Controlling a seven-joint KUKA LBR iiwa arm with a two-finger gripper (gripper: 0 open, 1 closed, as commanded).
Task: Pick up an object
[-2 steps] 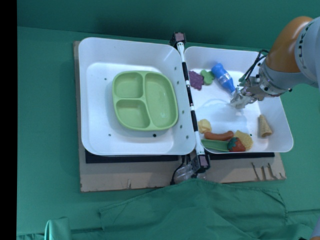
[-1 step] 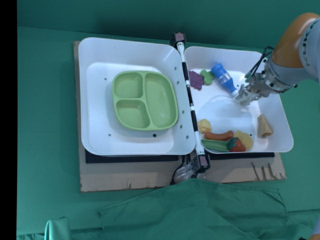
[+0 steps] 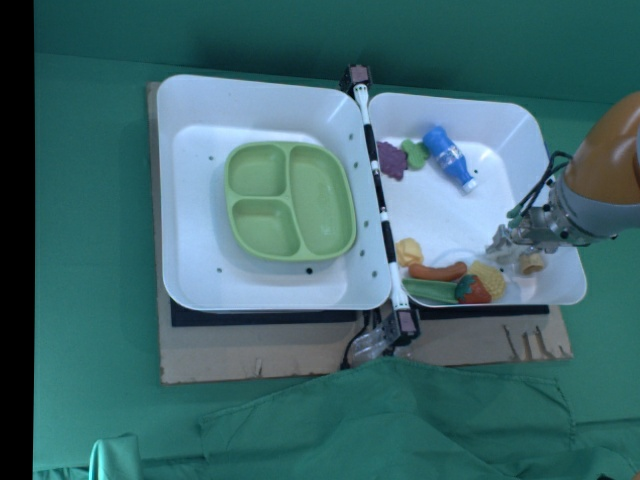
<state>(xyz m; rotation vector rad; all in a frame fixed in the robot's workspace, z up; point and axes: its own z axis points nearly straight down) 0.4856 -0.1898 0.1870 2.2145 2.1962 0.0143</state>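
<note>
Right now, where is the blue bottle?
The blue bottle lies in the right bin, near its far edge in the camera view, just right of the small green toy and purple toy.

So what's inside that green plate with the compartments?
All three compartments of the green plate look bare, showing just green plastic. It sits in the left bin; whatever part of the bin floor lies beneath the plate is covered.

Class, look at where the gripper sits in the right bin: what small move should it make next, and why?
Probably a short descent. The gripper hovers at the right bin's near-right corner, where a tan piece and a yellow corn toy lie close.
</note>
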